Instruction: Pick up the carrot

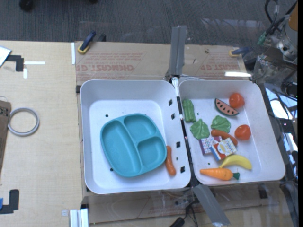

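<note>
Looking down at the bench, I find the carrot (218, 173) lying on its side near the front edge of the right bin (271, 141), leafy end pointing right, just below the banana (236, 161). My arm (282, 30) sits at the far right, behind that bin's back corner, well apart from the carrot; how my grip is set I cannot tell. In the left bin (94, 98) a teal divided plate (133, 144) rests with an orange sausage (170, 161) beside it.
</note>
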You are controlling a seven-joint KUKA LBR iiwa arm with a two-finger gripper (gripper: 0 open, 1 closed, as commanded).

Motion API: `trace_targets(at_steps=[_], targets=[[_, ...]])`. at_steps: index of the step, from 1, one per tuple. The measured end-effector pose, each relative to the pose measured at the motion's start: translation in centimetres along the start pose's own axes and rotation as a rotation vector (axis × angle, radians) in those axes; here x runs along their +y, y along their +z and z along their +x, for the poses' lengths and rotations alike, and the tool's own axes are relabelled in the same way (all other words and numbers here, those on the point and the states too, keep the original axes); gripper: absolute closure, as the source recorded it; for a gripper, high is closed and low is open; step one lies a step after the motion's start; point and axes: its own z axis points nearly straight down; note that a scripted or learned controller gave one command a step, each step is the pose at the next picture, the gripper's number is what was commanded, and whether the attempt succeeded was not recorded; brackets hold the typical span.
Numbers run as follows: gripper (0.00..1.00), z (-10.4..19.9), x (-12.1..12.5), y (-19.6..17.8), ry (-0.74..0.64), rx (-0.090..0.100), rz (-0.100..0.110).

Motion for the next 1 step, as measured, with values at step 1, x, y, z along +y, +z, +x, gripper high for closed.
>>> trace_targets(at_steps=[1], targets=[[1.0, -3.05, 4.63, -0.59, 0.048, 0.0, 0.001]])
